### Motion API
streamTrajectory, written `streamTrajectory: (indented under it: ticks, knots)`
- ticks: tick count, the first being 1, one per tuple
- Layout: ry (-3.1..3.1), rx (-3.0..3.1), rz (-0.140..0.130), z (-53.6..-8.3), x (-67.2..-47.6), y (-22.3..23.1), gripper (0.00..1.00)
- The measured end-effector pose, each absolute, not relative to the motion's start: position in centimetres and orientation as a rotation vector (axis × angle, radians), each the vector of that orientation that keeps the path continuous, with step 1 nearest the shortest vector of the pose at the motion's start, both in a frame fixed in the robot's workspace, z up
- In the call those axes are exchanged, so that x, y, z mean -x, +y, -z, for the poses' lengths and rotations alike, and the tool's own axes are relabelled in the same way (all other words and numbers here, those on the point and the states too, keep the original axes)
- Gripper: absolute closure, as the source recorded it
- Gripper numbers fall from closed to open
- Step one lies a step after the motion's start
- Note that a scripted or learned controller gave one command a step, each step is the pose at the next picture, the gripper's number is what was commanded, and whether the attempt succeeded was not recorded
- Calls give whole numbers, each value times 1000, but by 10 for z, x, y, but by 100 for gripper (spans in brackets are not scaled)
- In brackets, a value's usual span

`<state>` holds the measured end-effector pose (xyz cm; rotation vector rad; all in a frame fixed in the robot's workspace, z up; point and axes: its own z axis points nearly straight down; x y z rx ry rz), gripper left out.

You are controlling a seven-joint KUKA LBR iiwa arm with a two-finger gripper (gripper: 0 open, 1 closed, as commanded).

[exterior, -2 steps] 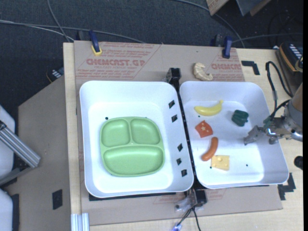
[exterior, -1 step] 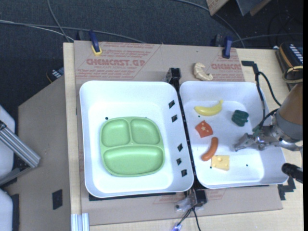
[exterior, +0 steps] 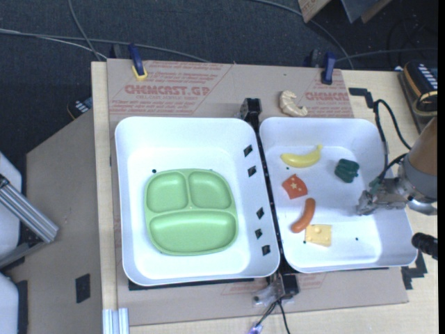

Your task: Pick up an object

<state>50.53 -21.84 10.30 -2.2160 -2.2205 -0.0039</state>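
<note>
The right bin (exterior: 361, 252) holds a yellow banana (exterior: 302, 158), a dark green pepper-like piece (exterior: 346, 170), a red piece with a yellow star (exterior: 295, 186), an orange-red sausage (exterior: 303, 215) and a yellow cheese wedge (exterior: 320, 235). My gripper (exterior: 368, 202) hangs low at that bin's right side, below and to the right of the green piece and apart from it. Nothing shows between its fingers. The arm enters from the right edge.
The left bin (exterior: 132, 145) carries a green three-compartment plate (exterior: 190, 211). A beige toy (exterior: 293, 104) lies on the cardboard behind the right bin. Blue clamps (exterior: 138, 64) hold the back edge, and black cables run along the right side.
</note>
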Motion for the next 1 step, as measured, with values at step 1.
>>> streamTrajectory:
  ticks: [1]
  knots:
    - [-2228, 2225, 4, -161, -516, -223, 100]
